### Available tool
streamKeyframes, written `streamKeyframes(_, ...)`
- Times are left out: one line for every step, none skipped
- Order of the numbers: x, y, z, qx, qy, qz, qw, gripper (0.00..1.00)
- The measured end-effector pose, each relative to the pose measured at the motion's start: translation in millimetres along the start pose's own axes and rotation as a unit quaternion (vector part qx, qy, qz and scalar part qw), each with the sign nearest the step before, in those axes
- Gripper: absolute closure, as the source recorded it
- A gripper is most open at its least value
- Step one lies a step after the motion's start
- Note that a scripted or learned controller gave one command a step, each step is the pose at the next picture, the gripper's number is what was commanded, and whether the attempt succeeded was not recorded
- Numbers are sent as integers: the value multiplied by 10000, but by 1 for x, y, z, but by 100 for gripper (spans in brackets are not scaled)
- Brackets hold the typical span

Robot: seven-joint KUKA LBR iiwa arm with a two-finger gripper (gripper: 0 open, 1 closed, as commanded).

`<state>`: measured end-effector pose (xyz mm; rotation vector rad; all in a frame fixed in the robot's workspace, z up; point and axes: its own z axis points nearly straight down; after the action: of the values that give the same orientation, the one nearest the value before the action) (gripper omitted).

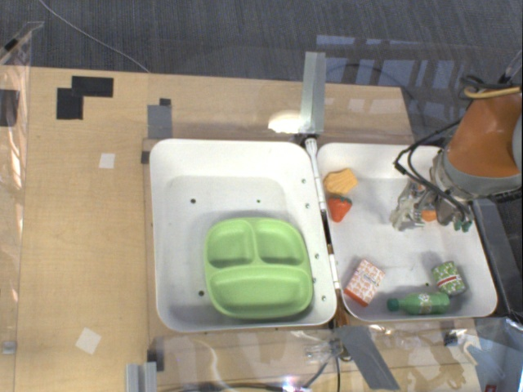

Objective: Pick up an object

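The arm's gripper (413,213) hangs low in the right bin (384,170), near the right side of the frame. A small orange thing (428,216) sits right at its tips, but I can't tell if it's held or just lying under them, or how wide the claw is. Other toys to grab: a yellow-orange food toy (341,180) w/ a red strawberry-like toy (340,208) below it by the bin's left wall, a pink box (364,282), a green bottle (420,303) and a green can (448,277) along the bottom. The left bin (176,170) has a green divided tray (258,267). What could go wrong: the orange bit is tiny, so it may slip out.
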<state>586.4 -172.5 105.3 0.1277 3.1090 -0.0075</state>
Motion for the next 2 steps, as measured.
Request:
streamKeyframes(-26, 85, 15, -20, 73, 1936, 9811, 100)
streamKeyframes(-44, 171, -86, -16, 72, 2777, 9606, 100)
